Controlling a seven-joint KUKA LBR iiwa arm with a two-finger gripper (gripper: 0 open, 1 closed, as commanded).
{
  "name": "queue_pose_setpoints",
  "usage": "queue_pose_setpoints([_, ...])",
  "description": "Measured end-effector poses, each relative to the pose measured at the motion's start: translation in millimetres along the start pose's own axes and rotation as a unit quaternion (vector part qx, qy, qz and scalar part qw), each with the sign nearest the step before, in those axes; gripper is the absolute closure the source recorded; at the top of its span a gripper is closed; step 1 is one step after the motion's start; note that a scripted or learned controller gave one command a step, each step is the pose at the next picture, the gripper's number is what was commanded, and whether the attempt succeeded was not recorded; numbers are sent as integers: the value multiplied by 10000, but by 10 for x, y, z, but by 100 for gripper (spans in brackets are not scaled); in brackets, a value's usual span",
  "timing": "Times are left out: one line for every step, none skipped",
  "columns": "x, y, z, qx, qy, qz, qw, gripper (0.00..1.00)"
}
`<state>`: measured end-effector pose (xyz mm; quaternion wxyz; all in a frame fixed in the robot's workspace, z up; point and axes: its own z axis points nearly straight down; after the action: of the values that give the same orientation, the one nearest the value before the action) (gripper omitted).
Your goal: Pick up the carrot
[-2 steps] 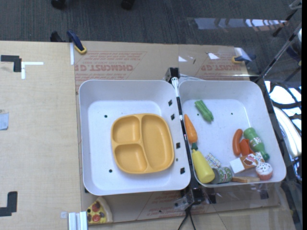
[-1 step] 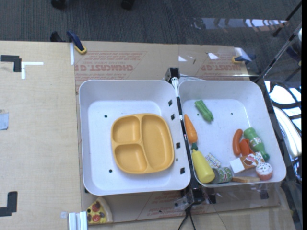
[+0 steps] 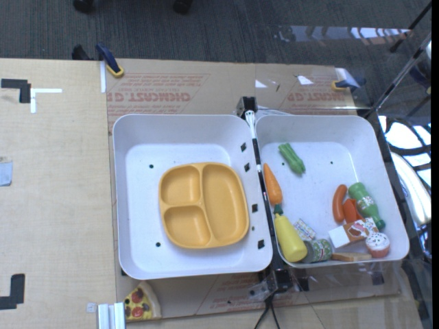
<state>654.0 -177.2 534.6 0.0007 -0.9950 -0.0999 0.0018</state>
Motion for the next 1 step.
queue_pose_setpoints([6,7,-81,5,-4,1,10000,100])
